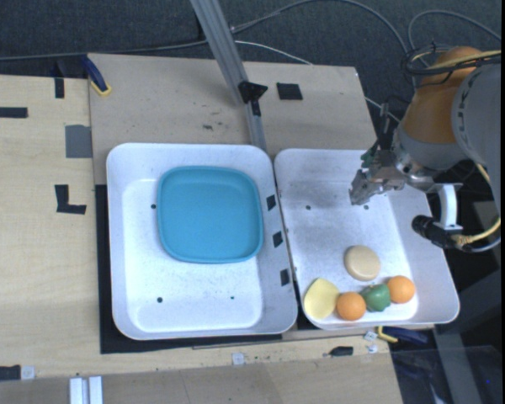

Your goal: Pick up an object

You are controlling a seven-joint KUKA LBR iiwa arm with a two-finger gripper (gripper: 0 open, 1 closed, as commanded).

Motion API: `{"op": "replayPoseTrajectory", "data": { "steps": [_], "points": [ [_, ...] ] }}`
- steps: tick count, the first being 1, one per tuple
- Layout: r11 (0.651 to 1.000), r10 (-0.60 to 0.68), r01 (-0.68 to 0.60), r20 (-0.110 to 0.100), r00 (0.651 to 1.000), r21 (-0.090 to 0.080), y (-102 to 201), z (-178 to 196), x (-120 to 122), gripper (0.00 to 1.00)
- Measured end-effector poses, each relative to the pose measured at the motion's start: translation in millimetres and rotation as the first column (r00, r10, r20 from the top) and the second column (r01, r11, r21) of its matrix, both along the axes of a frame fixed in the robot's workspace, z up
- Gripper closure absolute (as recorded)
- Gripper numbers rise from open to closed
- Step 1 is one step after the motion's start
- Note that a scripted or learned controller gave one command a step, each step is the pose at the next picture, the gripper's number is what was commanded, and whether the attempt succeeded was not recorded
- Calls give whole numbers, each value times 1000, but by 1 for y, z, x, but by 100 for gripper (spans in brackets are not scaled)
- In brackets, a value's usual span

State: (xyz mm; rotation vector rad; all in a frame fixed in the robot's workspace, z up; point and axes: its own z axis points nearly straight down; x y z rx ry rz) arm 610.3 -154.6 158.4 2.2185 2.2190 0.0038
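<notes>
Hand [364, 190] above the right bin [320, 192]; its grip cannot be told.
Nearer than the hand: two oranges [350, 306], one beige round [363, 263], one yellow piece [321, 298], one green piece [376, 297].

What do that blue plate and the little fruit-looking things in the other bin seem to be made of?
The blue plate looks like matte moulded plastic: uniform colour, soft rounded corners, no glare. The toy fruits also look plastic or possibly foam, judging by their flat, even colours and smooth shapes; the view is too coarse to say which.

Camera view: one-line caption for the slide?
Gripper above the right bin, apart from the food items clustered at its near edge; blue plate in the left bin.
</notes>
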Motion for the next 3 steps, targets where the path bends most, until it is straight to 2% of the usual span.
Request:
{"op": "replayPoseTrajectory", "data": {
  "steps": [1, 2, 3],
  "points": [
    [1000, 0, 0, -1, 1000, 0, 0, 48, 1, 100],
    [1000, 4, -4, -4, 1000, 2, 48, 60, 5, 100],
    [1000, 5, -5, -4, 1000, 2, 103, 68, 20, 100]
  ]
}}
